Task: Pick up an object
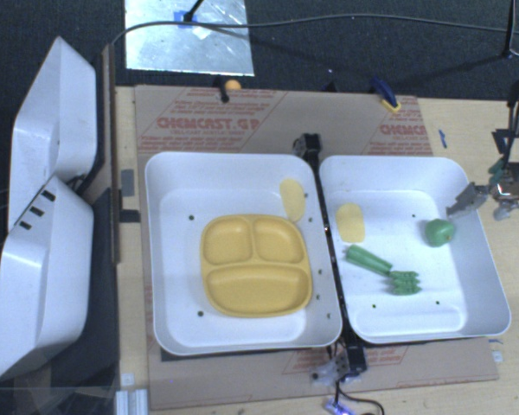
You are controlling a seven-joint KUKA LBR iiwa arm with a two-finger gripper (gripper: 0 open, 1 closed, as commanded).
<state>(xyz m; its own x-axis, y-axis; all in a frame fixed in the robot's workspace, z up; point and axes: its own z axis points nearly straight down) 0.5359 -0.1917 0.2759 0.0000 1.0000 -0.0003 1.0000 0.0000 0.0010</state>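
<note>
Two white bins (pixel 242 167); one divided yellow tray (pixel 257 263), two yellow pieces (pixel 293 199), one green ball (pixel 439 232). One green fork (pixel 381 270), long axis slanting, tines lower right. Gripper (pixel 467 199) at right rim, fingers' spread unclear.

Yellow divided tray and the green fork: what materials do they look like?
Yellow divided tray: likely molded plastic, smooth satin finish; uniform colour, rounded compartment ridges, soft highlights. Green fork: probably plastic too, matte; solid even green, thick blunt tines, no metallic glint. Neither is certain from look alone.

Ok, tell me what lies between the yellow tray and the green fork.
The camera view shows the bins' adjoining walls between the yellow tray and the green fork.
</note>
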